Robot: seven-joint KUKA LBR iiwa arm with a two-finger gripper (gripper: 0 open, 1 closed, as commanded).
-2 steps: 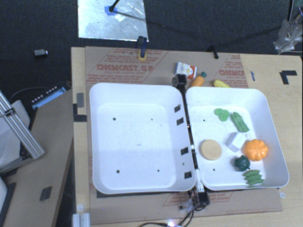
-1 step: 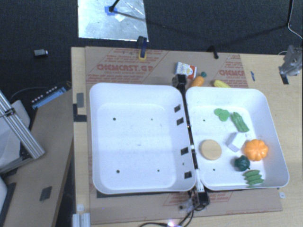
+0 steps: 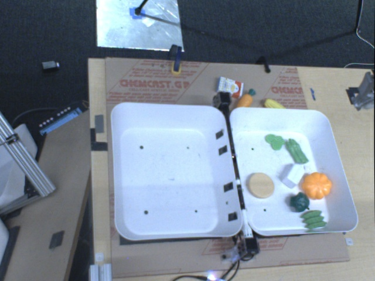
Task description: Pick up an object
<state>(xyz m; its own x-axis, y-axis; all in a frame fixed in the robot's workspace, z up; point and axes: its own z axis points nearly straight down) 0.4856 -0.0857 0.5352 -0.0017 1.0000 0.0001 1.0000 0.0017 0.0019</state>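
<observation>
All the candidates sit in the right bin (image 3: 337, 157); use the orange pumpkin (image 3: 316, 185) as your reference. I can't tell the gripper's state from this frame, so confirm it's wide open before you descend. A white block (image 3: 289, 175) lies just left of the pumpkin, nearly touching; a dark green piece (image 3: 299, 201) sits just below-left; pea pods (image 3: 312, 218) further below, near the bin wall. The tan disc (image 3: 261, 185) is farther left with clear floor around it. Take the disc or the pumpkin; for the pumpkin, align the jaws so neither lands on the white block.
</observation>
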